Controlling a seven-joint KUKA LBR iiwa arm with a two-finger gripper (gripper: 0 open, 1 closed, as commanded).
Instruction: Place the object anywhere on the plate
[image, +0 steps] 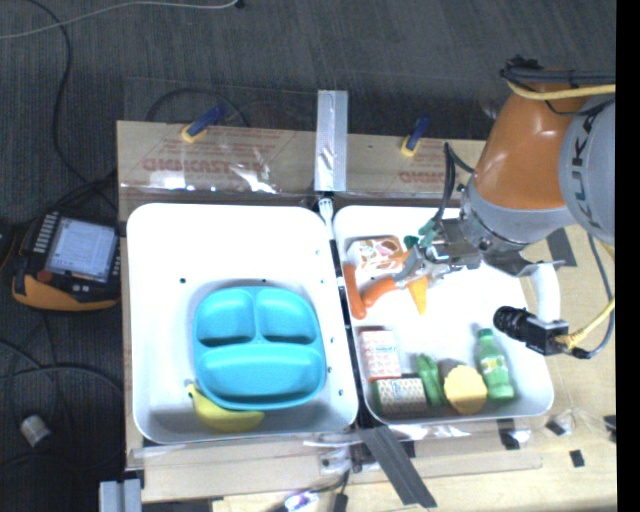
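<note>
The blue plate (260, 345), split into three compartments, lies in the left white bin (160, 260) with nothing on it. My gripper (418, 276) hangs over the upper middle of the right bin (520, 290). It is right beside an orange carrot-shaped toy (368, 293) and just above a small orange cone (418, 298). I cannot tell whether either one is gripped. An orange and white packet (375, 254) lies just left of the gripper.
A yellow banana-like toy (222, 413) pokes out from under the plate's front left edge. Along the right bin's front lie a red and white box (380, 352), a can (400, 393), a green item (431, 380), a yellow round item (465, 388) and a green bottle (492, 364).
</note>
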